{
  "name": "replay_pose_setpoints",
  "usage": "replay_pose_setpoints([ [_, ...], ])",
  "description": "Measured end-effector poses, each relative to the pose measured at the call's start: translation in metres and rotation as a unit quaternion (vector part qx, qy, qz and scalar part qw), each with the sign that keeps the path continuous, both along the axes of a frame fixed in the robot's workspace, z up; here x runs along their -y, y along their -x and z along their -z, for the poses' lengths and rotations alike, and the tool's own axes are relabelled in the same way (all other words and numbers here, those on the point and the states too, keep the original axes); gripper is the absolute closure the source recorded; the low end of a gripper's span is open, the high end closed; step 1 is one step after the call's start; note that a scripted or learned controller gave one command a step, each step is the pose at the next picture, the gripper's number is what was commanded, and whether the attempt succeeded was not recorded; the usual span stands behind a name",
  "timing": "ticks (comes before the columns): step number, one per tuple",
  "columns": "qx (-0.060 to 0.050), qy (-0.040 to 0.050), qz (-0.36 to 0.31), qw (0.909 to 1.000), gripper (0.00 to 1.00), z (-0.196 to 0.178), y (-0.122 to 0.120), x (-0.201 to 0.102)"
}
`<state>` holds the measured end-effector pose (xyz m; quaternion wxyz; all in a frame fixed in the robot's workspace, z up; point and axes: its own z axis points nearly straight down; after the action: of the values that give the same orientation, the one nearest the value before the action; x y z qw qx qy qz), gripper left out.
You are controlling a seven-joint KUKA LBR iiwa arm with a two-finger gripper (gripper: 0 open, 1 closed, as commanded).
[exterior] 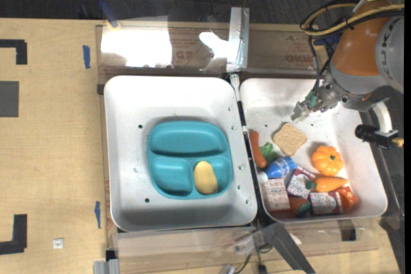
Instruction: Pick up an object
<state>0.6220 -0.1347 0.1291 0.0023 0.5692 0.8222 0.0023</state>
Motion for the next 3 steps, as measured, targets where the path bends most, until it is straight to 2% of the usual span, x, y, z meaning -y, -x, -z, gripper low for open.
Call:
replay_pose_setpoints([
  [1,0.002,0.0008,0.029,0.9996,1.00,-0.079,-0.004,-0.025],
  [2,-0.002,0.0008,0.029,0.9996,0.00,-0.074,-0.003,-0.024],
  [3,-0.004,0.0006,-0.050,0.9987,0.00,0.036,0.084,0.021],
])
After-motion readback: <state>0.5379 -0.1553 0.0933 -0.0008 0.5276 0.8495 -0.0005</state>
